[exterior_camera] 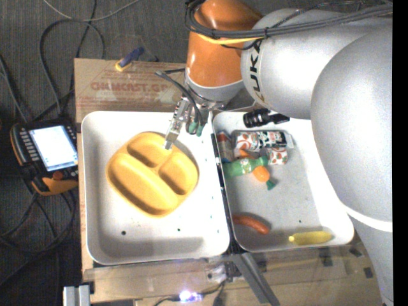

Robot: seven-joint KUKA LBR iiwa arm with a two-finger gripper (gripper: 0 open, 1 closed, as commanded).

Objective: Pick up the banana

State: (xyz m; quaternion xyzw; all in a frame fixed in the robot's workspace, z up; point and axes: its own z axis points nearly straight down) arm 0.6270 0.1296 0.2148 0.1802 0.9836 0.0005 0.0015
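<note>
The banana point(310, 237) is a small yellow piece lying flat at the near right corner of the right bin point(331, 203). My gripper point(179, 129) hangs over the far edge of the left bin point(95, 190), just above the back rim of a yellow divided plate point(153, 173). It is far from the banana, across the wall between the two bins. Nothing shows held in it.
The right bin also holds a reddish sausage point(250, 222), a green bottle point(244, 167), an orange carrot piece point(261, 174) and a red and white carton point(259, 139). A cardboard sheet point(121, 91) lies behind the left bin. A handheld screen point(48, 148) sits at far left.
</note>
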